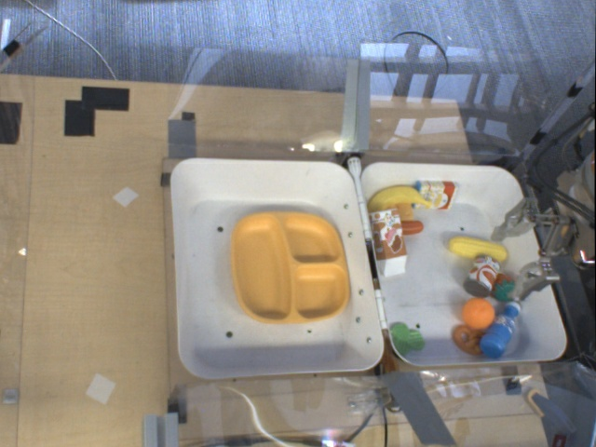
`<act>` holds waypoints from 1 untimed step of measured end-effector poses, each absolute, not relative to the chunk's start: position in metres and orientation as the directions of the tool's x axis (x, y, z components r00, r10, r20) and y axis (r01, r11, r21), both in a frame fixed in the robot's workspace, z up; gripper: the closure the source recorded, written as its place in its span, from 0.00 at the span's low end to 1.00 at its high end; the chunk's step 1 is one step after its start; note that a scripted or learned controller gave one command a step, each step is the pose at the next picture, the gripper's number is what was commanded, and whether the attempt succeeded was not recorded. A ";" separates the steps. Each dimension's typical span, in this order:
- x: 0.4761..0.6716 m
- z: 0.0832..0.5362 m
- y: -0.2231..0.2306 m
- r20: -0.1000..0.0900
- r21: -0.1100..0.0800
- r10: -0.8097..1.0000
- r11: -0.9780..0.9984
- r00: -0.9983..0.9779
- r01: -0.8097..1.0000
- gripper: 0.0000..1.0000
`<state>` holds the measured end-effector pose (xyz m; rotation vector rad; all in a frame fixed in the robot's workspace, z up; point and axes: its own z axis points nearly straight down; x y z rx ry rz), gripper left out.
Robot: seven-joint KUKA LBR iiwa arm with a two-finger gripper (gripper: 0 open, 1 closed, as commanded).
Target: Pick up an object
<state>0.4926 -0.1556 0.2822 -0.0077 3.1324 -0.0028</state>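
The right white bin (438, 287) holds several small items. A banana (399, 196) and a small orange-and-white carton (436, 193) lie at its far side. A red-and-white carton (388, 237) rests against the left wall. A yellow piece (478, 248), a red-and-white can (483, 273), an orange ball (479, 314) and a blue bottle (499, 334) cluster toward the right. A green item (407, 337) sits in the near left corner. My gripper (526, 249) hangs at the bin's right rim, open. Its two fingers are spread, with nothing between them. It is just right of the yellow piece and the can.
The left white bin (200, 250) holds a yellow divided plate (289, 265). A metal post (355, 110) stands behind the seam between the bins. Wooden bench (84, 277) stretches to the left. The arm's dark body (568, 138) and cables crowd the right side.
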 end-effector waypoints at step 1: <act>0.547 0.264 -0.170 -0.008 -0.001 -0.021 1.000 -1.000 -0.021 0.00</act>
